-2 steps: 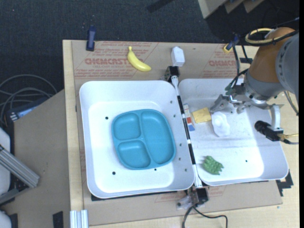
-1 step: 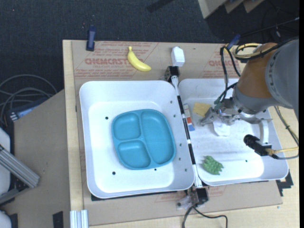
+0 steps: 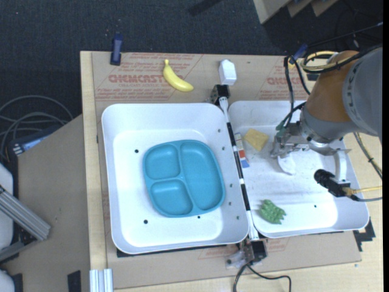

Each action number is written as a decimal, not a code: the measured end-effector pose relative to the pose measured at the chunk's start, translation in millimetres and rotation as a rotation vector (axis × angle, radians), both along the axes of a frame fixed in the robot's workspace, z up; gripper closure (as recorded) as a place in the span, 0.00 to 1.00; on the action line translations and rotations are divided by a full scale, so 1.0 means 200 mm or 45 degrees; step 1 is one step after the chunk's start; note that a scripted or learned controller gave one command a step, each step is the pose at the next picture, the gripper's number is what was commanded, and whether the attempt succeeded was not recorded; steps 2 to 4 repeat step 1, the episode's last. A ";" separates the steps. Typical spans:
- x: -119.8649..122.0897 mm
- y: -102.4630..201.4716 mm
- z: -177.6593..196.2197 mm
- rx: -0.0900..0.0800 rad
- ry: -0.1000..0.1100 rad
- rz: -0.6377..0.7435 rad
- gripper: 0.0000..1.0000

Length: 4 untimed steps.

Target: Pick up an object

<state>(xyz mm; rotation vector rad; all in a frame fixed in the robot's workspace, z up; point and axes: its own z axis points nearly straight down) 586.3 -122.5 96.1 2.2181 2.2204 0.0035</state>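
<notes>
In the right bin (image 3: 316,218) lie a pale yellow wedge-shaped block (image 3: 256,140) at the back left, a green leafy toy (image 3: 272,212) at the front left, and a small white object (image 3: 288,165) in the middle. My gripper (image 3: 282,149) hangs low over the bin, between the yellow block and the white object, and looks to be just above or touching the white object's back edge. The grey wrist and orange band (image 3: 331,99) cover most of the gripper from above.
A blue divided plate (image 3: 182,177) lies in the left bin (image 3: 121,126). Behind the bins, on the bench, are a yellow banana (image 3: 176,78), a small white block (image 3: 227,72) and a blue clip (image 3: 116,48). Cables (image 3: 340,187) trail over the right bin's right side.
</notes>
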 end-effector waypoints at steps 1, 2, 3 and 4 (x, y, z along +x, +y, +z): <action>0.00 0.00 0.05 -0.001 -0.002 0.001 1.00; 0.00 0.00 0.05 -0.001 -0.002 0.001 1.00; 0.00 0.00 0.05 -0.001 -0.002 0.001 1.00; 0.00 0.00 0.05 -0.001 -0.002 0.001 1.00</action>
